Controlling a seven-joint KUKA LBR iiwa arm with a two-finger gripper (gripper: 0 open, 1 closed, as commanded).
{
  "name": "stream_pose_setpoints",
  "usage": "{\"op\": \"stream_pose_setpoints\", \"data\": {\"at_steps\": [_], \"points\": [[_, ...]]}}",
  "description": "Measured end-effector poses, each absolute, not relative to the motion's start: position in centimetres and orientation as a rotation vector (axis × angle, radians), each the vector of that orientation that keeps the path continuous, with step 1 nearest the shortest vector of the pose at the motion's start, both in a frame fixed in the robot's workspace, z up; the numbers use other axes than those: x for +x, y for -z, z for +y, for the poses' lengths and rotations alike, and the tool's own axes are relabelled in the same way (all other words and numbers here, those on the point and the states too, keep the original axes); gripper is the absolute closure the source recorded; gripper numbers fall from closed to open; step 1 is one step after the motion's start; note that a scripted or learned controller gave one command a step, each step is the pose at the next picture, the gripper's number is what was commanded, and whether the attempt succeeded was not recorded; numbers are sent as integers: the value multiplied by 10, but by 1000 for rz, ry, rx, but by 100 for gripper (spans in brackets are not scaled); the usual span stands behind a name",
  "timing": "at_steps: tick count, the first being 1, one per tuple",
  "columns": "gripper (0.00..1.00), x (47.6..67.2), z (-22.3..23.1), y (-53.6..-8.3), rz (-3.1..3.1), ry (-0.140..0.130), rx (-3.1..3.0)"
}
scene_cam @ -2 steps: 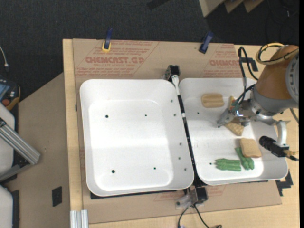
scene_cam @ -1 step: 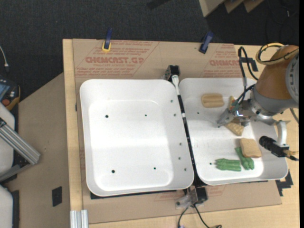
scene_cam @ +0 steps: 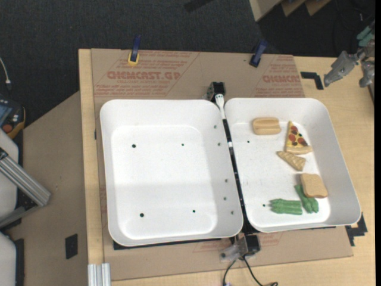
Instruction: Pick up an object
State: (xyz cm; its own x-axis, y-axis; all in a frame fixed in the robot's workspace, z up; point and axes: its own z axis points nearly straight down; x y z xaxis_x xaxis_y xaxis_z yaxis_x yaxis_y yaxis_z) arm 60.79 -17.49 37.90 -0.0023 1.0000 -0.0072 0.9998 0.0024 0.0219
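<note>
Glossy white plastic bins (scene_cam: pixel 161 115) on matt brown cardboard (scene_cam: pixel 196 70).

**Red print on the cardboard sheet**

Red lettering is printed on the cardboard (scene_cam: pixel 196 64) under the bins. Near the far left corner, "CHEMCAST G.P" can be read in large capitals, with a line of smaller red print above and below it that is too small to be read. Near the far right corner, the same print is repeated, partly hidden by the right bin (scene_cam: pixel 333 159).
</note>
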Motion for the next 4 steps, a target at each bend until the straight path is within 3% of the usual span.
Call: {"op": "stream_pose_setpoints", "data": {"at_steps": [1, 2, 3, 4], "points": [[0, 594, -226, -238, 2223, 12, 2235], [0, 598, -224, -247, 2220, 0, 2220], [0, 516, -207, -344, 2212, -7, 2217], [0, 497, -152, -507, 2214, -20, 2200]]}}
